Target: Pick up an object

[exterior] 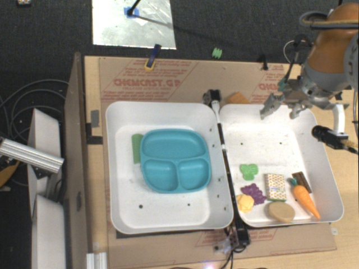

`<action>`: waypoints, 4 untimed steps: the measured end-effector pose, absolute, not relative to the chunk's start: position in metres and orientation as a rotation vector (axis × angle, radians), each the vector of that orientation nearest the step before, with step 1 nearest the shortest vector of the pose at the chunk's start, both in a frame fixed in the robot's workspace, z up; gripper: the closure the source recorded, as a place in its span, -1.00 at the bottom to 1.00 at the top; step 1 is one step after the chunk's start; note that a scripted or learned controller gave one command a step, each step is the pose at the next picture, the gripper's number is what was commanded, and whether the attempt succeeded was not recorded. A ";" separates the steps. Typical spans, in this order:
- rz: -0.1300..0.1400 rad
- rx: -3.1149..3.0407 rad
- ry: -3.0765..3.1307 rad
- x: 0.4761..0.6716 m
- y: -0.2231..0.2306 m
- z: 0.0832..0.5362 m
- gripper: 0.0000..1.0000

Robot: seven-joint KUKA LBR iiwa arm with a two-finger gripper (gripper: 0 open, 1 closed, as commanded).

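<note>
My gripper [282,109] hangs open over the far edge of the right bin [280,142], its two fingers spread apart with nothing between them. Small toy foods lie clustered at the near end of that bin, well below the gripper: a green leafy piece [249,170], purple grapes [256,193], a yellow piece [245,203], a patterned cracker block [275,186], a tan round bun [280,211], an orange carrot [307,200] and a brown bar [300,179].
The left bin [120,167] holds a teal divided plate [175,160] with a green strip [137,148] beside it. An orange item [237,98] lies on the cardboard behind the bins. A black clip [212,97] sits at the divider's far end.
</note>
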State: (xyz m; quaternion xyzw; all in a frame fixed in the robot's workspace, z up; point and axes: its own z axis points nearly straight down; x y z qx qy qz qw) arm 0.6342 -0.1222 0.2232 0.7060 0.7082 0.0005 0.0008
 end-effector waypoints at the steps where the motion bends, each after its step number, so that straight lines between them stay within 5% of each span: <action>1: -0.004 2.224 2.227 0.563 -0.084 0.160 -1.00; 2: 0.001 2.221 2.222 0.521 -0.085 0.082 -1.00; 3: 0.005 2.215 2.216 0.581 -0.134 0.122 -1.00; 4: -0.002 2.226 2.222 0.485 -0.191 0.108 -1.00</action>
